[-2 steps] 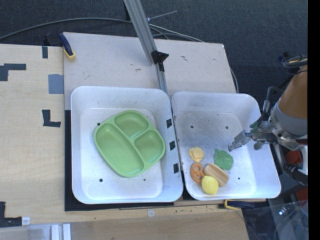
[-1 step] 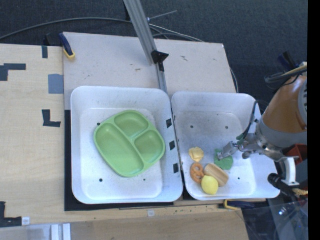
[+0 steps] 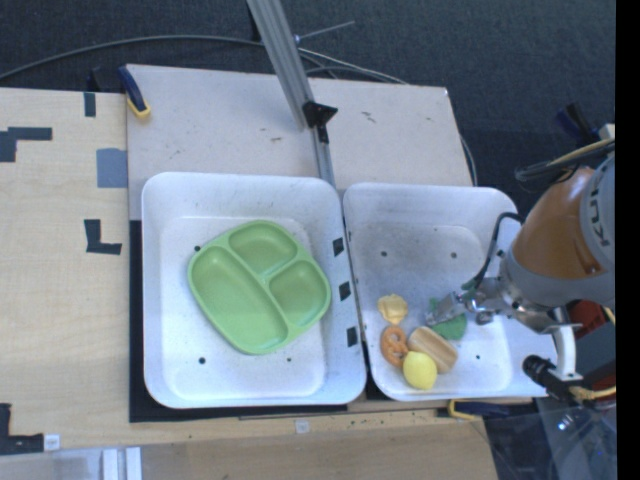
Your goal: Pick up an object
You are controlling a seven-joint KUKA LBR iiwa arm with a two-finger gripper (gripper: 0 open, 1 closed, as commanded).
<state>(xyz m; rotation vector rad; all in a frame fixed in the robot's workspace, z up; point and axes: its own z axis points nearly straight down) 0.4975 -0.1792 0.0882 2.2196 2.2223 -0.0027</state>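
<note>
In the right bin point(image 3: 420, 218) lie several small food items near its front: a pale yellow piece point(image 3: 392, 308), an orange pretzel-like ring point(image 3: 394, 344), a tan bread-like block point(image 3: 432, 347), a yellow lemon point(image 3: 419, 371) and a green item point(image 3: 450, 325). My gripper point(image 3: 448, 310) reaches in from the right and sits low over the green item, its metal tips right at it. The green item is partly hidden by the fingers, and no object is visibly lifted.
The left bin point(image 3: 160, 268) holds a green three-compartment plate point(image 3: 260, 285). A grey metal pole point(image 3: 285, 48) slants across the back of the bench to the divide between the bins. The arm's orange band point(image 3: 565, 233) hangs over the right bin's right edge.
</note>
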